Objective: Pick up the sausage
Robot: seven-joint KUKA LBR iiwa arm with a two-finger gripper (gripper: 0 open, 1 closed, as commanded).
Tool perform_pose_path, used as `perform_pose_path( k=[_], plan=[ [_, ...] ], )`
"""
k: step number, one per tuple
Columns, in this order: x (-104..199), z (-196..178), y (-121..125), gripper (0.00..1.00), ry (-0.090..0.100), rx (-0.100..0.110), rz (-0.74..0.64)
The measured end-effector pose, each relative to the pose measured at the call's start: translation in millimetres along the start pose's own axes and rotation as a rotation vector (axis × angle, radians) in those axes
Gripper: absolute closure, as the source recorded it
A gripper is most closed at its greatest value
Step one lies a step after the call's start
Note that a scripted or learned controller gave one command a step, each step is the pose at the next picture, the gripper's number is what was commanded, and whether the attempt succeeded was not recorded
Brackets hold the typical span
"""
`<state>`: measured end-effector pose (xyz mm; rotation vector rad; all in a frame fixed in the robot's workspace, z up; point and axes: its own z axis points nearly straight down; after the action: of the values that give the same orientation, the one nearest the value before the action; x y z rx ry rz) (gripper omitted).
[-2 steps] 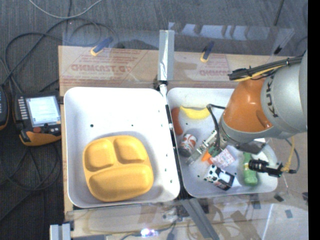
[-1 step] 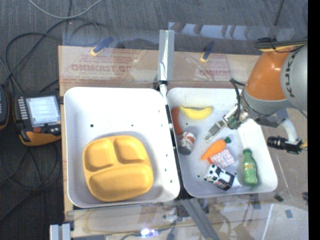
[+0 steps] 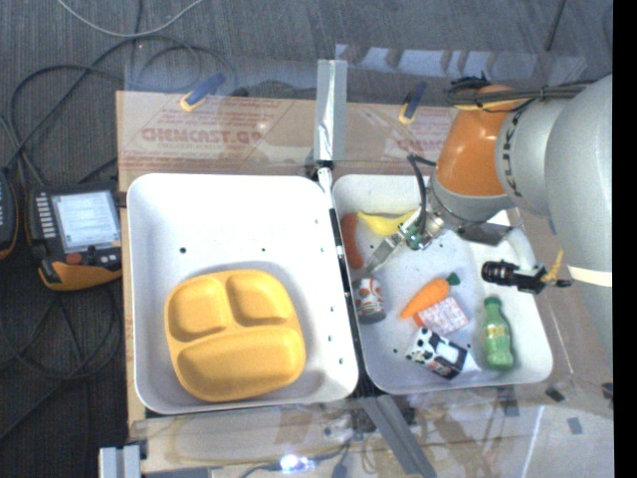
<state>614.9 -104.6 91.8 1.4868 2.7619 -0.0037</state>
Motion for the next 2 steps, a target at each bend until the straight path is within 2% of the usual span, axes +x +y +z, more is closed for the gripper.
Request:
perform_pose_path(
  k=[1, 2],
  plan=[
    [0, -10, 1, 1.0, -0.002, -0.001, -0.001],
    [45, -91, 6, 1.0, 0.004, 0.001, -0.225]
  ],
)
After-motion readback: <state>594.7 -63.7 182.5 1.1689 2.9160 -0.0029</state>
